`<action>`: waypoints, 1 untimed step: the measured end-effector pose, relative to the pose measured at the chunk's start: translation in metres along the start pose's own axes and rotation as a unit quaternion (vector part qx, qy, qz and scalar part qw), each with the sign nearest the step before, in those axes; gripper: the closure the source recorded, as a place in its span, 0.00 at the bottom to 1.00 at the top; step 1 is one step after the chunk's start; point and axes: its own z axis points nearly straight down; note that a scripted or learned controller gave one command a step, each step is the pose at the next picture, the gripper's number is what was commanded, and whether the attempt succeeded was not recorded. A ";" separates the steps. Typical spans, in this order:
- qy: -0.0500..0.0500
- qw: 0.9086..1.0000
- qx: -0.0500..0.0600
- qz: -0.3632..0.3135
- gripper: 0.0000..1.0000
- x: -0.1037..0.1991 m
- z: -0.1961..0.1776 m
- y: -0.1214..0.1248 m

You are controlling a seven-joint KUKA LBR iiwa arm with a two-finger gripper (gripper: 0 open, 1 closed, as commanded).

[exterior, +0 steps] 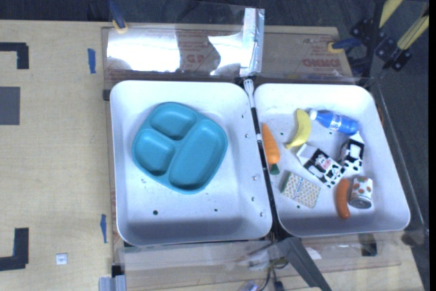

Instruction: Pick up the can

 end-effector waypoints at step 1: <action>-0.005 1.000 -0.001 0.000 1.00 -0.002 -0.012 0.000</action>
